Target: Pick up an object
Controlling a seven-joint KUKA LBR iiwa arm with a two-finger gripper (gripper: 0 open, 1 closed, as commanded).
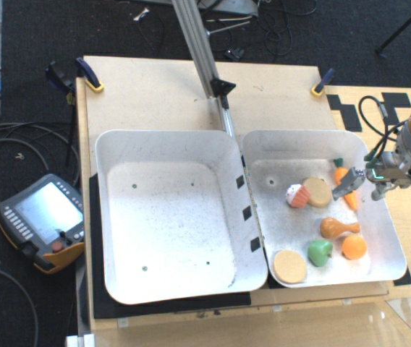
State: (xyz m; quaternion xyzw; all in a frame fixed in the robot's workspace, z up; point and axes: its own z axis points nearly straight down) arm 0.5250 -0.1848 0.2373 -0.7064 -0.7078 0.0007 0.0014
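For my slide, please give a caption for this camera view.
Gripper over the right bin of toy food, beside a carrot.

The right bin holds a tan disc touching a pink-and-white piece, a carrot, a drumstick, an orange ball, a green pepper and a round cracker.

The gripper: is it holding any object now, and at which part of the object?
It cannot be told. The gripper is low in the right bin, by the toy carrot, but nothing visibly sits between its fingers.
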